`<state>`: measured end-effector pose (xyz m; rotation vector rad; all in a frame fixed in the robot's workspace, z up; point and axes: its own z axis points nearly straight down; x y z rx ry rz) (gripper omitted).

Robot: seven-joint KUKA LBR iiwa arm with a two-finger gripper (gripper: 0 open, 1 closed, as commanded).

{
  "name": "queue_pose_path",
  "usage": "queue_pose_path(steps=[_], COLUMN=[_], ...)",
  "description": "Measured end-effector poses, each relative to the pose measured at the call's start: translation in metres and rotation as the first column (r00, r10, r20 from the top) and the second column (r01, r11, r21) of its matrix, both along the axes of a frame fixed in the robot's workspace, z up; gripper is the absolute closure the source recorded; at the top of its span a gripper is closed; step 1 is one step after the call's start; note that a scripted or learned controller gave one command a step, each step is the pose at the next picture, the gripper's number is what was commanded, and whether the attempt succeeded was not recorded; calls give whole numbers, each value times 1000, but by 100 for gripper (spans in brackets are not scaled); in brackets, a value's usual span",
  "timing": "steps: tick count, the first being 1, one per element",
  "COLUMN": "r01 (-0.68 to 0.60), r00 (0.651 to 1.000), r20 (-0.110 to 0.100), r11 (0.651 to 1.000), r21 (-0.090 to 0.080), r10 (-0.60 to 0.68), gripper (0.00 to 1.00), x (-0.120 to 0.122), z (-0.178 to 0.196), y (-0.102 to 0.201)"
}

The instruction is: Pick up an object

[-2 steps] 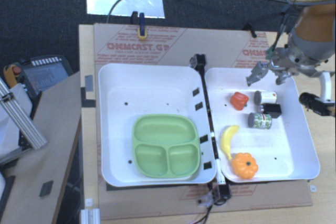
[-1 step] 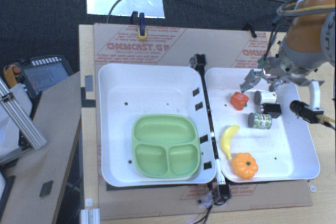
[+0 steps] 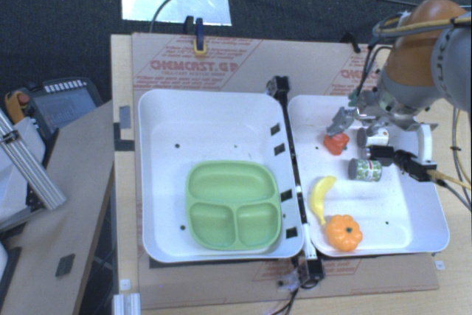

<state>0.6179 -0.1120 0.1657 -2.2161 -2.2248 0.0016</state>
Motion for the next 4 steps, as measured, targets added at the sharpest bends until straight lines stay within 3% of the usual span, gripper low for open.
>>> queue_pose_path(steps=[1,2,4], r01=[3,3,1], r00=[1000,1000,1000], r20=[-2,5,9], r11=[1000,1000,1000], r21=[0,-1,-2], r10=[-3,-3,-1], gripper=[0,100,100], x=[-3,-1,6], z=[-62,-48,44], y=[-3,-3,-5])
